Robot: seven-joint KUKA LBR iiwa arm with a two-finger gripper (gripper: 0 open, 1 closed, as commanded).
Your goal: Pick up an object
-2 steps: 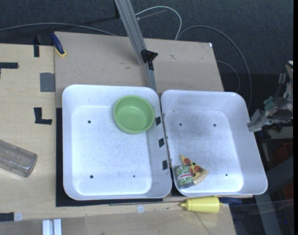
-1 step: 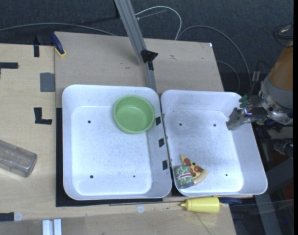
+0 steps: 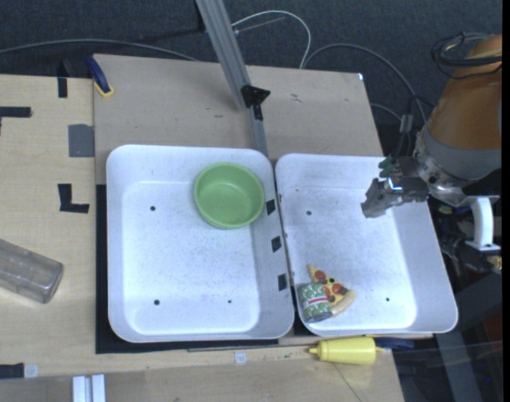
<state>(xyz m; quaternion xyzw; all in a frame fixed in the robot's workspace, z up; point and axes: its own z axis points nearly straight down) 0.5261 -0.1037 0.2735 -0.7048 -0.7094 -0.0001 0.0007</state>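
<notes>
- The pincer point(image 3: 377, 201) hangs over the right bin point(image 3: 405, 249), near its far right side. It is small and dark, and I cannot tell if it is open or closed. Nothing can be seen in its grip.
- The arm point(image 3: 466, 115) behind it is grey and orange. It comes in from the right and covers the right bin's far right corner.
- The white floor under and to the left of the pincer is bare, so there is open room there.
- A slice of toy pizza point(image 3: 330, 290) lies in the near left part of the right bin, well apart from the pincer.
- A small packet point(image 3: 313, 303) with a picture on it lies touching the pizza. It sits close to the bin's near left corner and close to the wall between the bins.
- A green bowl point(image 3: 229, 194) stands upright in the left bin point(image 3: 146, 258), at the far right part, near the middle wall. The rest of that bin's floor is bare.
- A yellow bottle point(image 3: 348, 351) lies on its side on the bench just outside the near edge of the right bin.
- A grey pole point(image 3: 225, 44) slants down from the far side to where the two bins meet.
- A clear plastic cup point(image 3: 20, 268) lies on its side, left of the left bin, well apart.
</notes>
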